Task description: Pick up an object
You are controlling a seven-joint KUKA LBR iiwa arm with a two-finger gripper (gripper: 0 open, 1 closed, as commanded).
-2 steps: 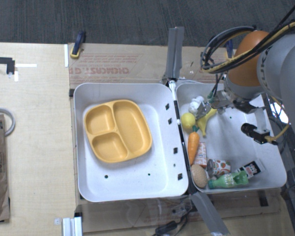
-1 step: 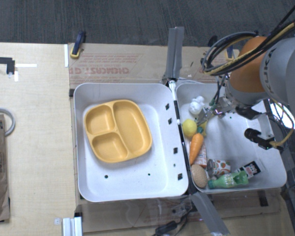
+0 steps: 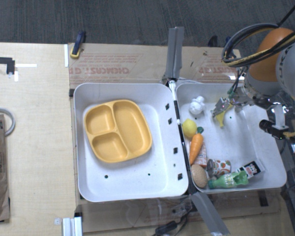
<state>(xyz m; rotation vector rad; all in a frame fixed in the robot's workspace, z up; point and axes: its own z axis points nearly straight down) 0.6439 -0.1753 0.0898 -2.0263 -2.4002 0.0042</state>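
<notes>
The right bin (image 3: 255, 146) holds a white toy (image 3: 196, 105), a lemon (image 3: 189, 127), a carrot (image 3: 195, 147), a brown roundish item (image 3: 199, 176), a small can (image 3: 219, 167), a green bottle (image 3: 228, 180) and a black packet (image 3: 250, 169). My gripper (image 3: 220, 112) hangs low over the far part of this bin, just right of the white toy and above the lemon. A small yellowish piece shows at its tip; whether that is a held thing I cannot tell.
A yellow divided plate (image 3: 118, 130) lies in the left bin (image 3: 137, 181). The grey divider post (image 3: 175, 53) stands between the bins at the back. The arm's orange band (image 3: 273, 53) and black cables (image 3: 246, 43) hang over the right bin's far right corner.
</notes>
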